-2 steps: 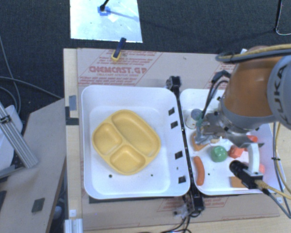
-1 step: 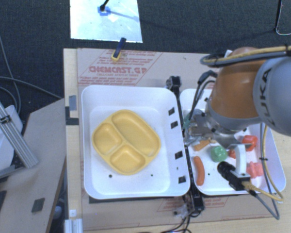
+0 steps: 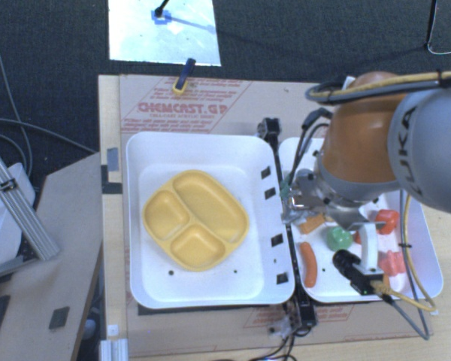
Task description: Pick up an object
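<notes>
Several toy foods lie in the right bin (image 3: 425, 284), where we see the gripper (image 3: 302, 206) above an orange piece (image 3: 313, 222) by the bin's left wall; whether the gripper is open or closed we cannot tell. We judge the piece light, stiff and slick, best taken across its narrow sides. A sausage (image 3: 308, 265) and a green toy (image 3: 338, 238) crowd close; a yellow plate (image 3: 195, 218) sits in the left bin (image 3: 146, 156).

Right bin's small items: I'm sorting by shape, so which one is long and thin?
The orange sausage-shaped piece. The green piece beside it is short and rounded.
</notes>
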`<state>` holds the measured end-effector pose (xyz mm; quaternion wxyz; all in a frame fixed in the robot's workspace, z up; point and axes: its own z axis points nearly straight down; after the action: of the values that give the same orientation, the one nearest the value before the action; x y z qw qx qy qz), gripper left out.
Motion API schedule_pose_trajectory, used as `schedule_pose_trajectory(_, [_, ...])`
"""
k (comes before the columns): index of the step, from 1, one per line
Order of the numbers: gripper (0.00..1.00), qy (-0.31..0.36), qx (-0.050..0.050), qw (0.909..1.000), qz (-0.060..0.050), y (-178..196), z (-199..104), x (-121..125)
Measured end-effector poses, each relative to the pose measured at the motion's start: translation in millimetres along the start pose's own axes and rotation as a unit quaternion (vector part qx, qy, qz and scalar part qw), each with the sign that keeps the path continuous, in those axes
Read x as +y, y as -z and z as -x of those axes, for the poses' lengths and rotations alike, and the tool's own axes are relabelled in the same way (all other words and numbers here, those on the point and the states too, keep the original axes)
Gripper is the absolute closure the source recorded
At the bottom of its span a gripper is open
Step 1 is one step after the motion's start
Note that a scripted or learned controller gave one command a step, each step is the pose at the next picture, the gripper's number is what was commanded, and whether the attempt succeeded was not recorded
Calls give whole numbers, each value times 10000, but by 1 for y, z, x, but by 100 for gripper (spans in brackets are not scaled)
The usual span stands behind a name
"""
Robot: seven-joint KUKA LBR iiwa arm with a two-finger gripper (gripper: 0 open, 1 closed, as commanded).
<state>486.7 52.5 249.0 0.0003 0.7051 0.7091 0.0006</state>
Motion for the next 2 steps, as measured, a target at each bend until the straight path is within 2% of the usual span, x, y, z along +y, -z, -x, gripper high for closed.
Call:
schedule_pose_trajectory(1, [100,16,8,10000,2,14,-49,0])
schedule_pose_trajectory(2, [100,-55,-16,10000,-29,-38,14,9])
